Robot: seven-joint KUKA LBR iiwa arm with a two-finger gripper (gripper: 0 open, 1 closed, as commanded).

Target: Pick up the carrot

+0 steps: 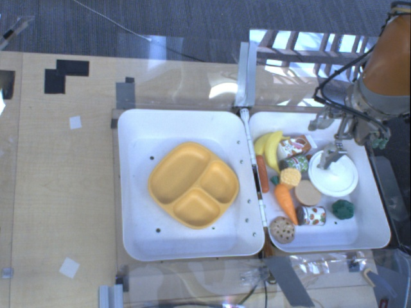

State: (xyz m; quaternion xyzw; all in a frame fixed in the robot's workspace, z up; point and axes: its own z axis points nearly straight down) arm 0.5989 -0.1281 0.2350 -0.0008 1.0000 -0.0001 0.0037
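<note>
The orange carrot [286, 202] lies in the right bin [372, 236], near its left wall, pointing toward the front. It sits between a red sausage [262, 172] and a tan round piece [308, 193]. My gripper [330, 156] hangs over the white bowl [335, 177] toward the bin's right side, up and to the right of the carrot and apart from it. Nothing shows in its grasp.
Crowded round the carrot are a banana [272, 147], a snack packet [296, 147], a yellow corn piece [290, 176], a small can [312, 215], a cookie [282, 230] and a green broccoli [343, 208]. A yellow divided plate [194, 183] lies in the left bin [135, 236].
</note>
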